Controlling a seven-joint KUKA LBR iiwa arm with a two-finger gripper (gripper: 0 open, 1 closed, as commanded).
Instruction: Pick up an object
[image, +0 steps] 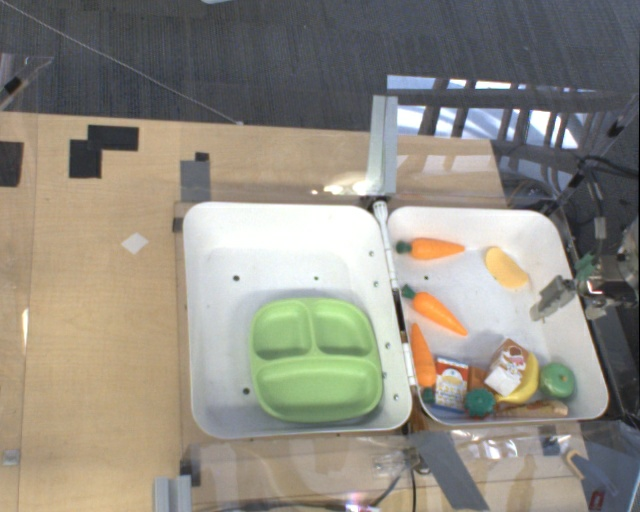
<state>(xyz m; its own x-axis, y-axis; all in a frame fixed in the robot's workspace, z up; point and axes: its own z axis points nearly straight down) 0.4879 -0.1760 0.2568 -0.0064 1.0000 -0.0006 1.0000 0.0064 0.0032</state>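
At the right rim of the right bin (560, 232), the gripper (553, 298) shows as a small grey shape; how far it is open cannot be told, and nothing is visibly held. Just left of it in the bin lies a smooth yellow lemon-like piece (506, 268), lying apart from the gripper. Further left lie three orange carrots (437, 312).

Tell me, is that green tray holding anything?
Empty. The green tray lies flat in the left bin with all three compartments bare; the toy food sits in the right bin.
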